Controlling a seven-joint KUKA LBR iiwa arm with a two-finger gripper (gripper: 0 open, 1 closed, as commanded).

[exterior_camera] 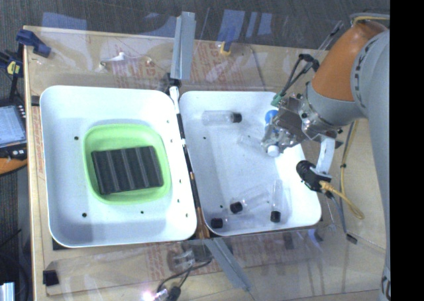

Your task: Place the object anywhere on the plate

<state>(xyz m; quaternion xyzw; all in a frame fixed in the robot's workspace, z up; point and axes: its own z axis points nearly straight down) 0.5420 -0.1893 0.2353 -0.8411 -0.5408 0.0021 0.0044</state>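
Note:
A green plate (126, 139) with a dark ridged insert (126, 169) lies in the left white bin (59, 160). Several clear vials with black caps lie in the right bin (218, 174): one near the back (222, 118), others along the front (246, 200), (275, 201). My gripper (275, 139) hangs low over the right bin's back right area, beside a faint clear vial (250, 140). A small blue piece (270, 117) and a small white piece (272, 150) show right at the gripper; whether either is held is unclear.
A grey metal bar (182, 44) stands behind the seam between the two bins. Cables and a yellow-tipped connector (318, 180) hang off the wrist by the right bin's right rim. A black device (10, 127) sits at the bench's left edge.

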